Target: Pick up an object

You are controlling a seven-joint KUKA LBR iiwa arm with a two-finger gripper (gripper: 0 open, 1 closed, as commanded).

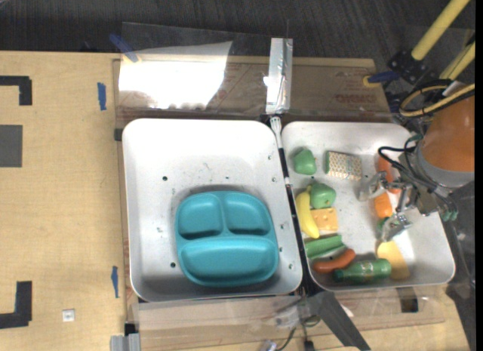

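Note:
The right bin [362,132] holds several toy foods. Among them are a green pepper [303,161], a speckled cracker [344,164], a yellow banana [307,216], an orange square [327,220], a green cucumber [324,246], a red sausage [333,260], a green bottle [364,269] and a yellow piece [392,254]. My gripper [386,204] is down inside this bin on its right side. It sits right at an orange piece [383,205], which it partly hides. The arm's orange band [454,144] is above the bin's right wall.
The left bin [151,153] bears a teal divided plate [225,238] toward its front. A metal bar [278,74] stands at the back between the bins. Yellow poles and cables [438,25] crowd the upper right corner.

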